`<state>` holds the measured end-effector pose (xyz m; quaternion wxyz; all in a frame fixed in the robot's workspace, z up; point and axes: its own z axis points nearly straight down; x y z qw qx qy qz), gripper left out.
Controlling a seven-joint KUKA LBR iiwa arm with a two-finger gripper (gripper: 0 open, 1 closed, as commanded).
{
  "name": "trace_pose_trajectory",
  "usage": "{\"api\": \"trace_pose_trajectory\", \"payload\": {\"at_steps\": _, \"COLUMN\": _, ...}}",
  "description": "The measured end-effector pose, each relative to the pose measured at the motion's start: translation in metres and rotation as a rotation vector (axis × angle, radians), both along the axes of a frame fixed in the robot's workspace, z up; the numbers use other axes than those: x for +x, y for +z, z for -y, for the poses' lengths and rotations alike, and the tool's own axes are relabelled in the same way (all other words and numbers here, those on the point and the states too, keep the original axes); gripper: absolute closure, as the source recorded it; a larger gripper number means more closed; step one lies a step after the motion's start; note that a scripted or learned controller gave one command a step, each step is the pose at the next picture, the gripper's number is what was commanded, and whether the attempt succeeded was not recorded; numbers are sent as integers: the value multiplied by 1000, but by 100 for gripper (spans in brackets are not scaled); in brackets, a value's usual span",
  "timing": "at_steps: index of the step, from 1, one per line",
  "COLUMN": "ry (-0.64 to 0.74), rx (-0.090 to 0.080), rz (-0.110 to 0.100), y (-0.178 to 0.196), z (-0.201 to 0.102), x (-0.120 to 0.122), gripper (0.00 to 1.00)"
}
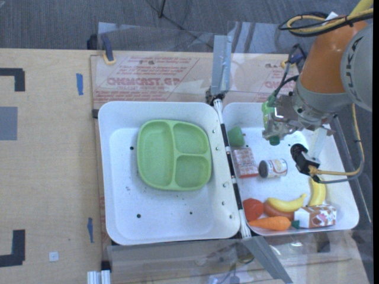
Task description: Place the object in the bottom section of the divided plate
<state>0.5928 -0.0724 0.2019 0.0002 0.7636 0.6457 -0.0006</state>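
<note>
From my station I see the light green, three-section plastic divided plate (174, 155) lying in the left white bin (118, 218), a little above the centre of the frame. Its large section sits on the left side, two smaller ones on the right, and nothing lies in any of them.

The grey arm with the orange band (334, 46) comes in from the upper right, and its gripper (273, 134) hangs over the upper part of the right white bin (346, 209). I cannot tell how the gripper is set, nor whether the greenish bit at its tip is a held object.

The candidates all lie in the right bin. A round green fruit-like toy (236, 136) rests at the upper left, against the wall. Just below it is a small reddish packet (244, 162), and beside that a small jar lying on its side (273, 168). Along the lower edge I see a red toy (253, 208), an orange carrot (270, 223), two yellow bananas (288, 204) and (318, 191), and a small juice carton (315, 216).
</note>
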Motion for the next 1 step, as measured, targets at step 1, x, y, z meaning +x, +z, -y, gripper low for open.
{"api": "trace_pose_trajectory", "payload": {"at_steps": 1, "ry": 16, "rx": 2, "rz": -1, "y": 21, "z": -59, "x": -13, "gripper": 100}}
